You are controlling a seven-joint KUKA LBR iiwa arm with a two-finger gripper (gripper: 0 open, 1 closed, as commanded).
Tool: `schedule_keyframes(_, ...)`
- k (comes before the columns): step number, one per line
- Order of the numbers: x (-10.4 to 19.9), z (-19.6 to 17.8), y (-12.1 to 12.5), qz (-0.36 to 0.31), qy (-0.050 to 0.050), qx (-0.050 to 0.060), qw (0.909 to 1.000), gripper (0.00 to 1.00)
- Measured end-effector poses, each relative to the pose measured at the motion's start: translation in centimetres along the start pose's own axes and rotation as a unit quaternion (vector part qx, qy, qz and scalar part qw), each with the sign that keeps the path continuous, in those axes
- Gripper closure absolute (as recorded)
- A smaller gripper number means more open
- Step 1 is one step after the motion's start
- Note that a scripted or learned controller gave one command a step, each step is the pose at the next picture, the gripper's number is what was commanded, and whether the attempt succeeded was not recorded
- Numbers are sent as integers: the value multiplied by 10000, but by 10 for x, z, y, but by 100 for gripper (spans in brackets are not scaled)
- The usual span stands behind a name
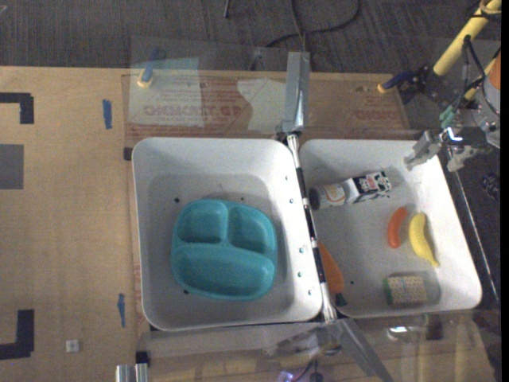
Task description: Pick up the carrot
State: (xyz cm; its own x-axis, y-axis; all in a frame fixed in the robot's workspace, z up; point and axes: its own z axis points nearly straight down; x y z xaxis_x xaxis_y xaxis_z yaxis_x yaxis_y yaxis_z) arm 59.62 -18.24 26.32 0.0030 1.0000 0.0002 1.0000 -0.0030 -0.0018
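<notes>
- The carrot (pixel 331 274) lies in the right bin (pixel 461 293), tight against the bin's left wall near the front corner, its orange body running along that wall with the dark end pointing toward the front.
- It rests on the bin floor, untouched, so the pick has not yet begun; the reach, the descent, the closing and the lift are all left to do, as far as I can judge.
- The gripper (pixel 436 148) hangs above the far right corner of the same bin, well apart from the carrot, which sits diagonally across the bin from it.
- I cannot tell whether the jaws are wide or narrow: the pale metal parts at the arm's end are too small and blurred to read. Nothing shows between them.
- To get there the arm would have to cross the bin toward its near left corner, and the wall beside the carrot leaves little room on that side, which may make the grasp awkward.
- Between the two lie other things: a small milk carton (pixel 355 189) on its side, an orange pepper (pixel 397 227), a banana (pixel 421 239) just beside it, and a speckled can (pixel 408 288) near the front.
- The left bin (pixel 159 165) holds a teal divided plate (pixel 224 248).
- Both bins stand on a tan surface (pixel 64 213).
</notes>
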Motion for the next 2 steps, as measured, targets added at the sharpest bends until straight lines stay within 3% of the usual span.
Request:
schedule_keyframes(1,49,132,-55,55,-1,4,10000,0)
schedule_keyframes(2,46,125,-54,112,-9,-4,9999,100)
